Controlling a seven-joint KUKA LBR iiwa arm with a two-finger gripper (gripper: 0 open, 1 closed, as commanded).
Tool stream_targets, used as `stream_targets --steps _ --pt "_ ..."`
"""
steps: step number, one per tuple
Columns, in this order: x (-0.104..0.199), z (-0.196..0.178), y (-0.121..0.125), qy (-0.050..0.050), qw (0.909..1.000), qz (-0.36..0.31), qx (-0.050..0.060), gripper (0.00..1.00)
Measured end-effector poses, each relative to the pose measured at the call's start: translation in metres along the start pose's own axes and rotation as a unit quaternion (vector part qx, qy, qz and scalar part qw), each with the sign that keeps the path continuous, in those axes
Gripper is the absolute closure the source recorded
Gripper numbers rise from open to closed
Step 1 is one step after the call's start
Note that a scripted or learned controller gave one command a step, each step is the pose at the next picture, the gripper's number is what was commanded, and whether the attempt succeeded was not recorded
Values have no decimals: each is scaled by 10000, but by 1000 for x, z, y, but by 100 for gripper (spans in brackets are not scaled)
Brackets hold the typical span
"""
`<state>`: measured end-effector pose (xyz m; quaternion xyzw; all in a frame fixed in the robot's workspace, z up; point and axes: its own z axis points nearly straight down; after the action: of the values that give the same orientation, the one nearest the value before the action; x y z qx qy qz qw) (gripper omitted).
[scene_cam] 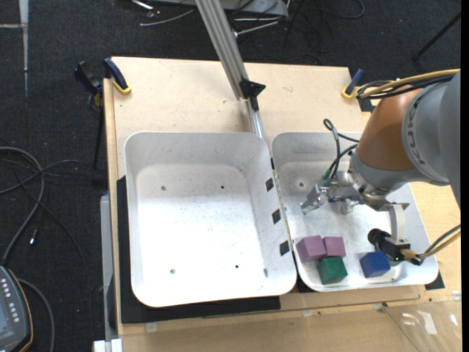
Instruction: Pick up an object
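The right bin [293, 152] holds several small blocks along its front edge. Two purple blocks [311, 248] [335, 245] lie side by side, with a green block [332, 270] just in front of them. A blue block [374, 264] rests near the front right corner. My gripper [330, 197] hangs over the middle of the right bin, behind the purple blocks and apart from them. Nothing shows in its grasp. The grey arm with its orange band [388, 134] reaches in from the right and covers the bin's right side.
The left bin [139, 152] stands beside the right one on the wooden bench [183, 94]. A slanted metal pole [223, 42] rises behind the bins. Cables and a black fitting [382, 240] hang beside the blue block. Clamps sit on the bench's back corners.
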<state>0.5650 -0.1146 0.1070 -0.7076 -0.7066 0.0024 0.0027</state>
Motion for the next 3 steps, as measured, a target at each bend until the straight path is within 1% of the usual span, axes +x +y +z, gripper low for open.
stream_targets --steps 1,2,3 --pt "-70 11 72 -26 10000 0 -63 0" --pt "-8 1 85 -1 10000 -46 -55 0" --pt "-4 9 68 -20 10000 -7 -65 0"
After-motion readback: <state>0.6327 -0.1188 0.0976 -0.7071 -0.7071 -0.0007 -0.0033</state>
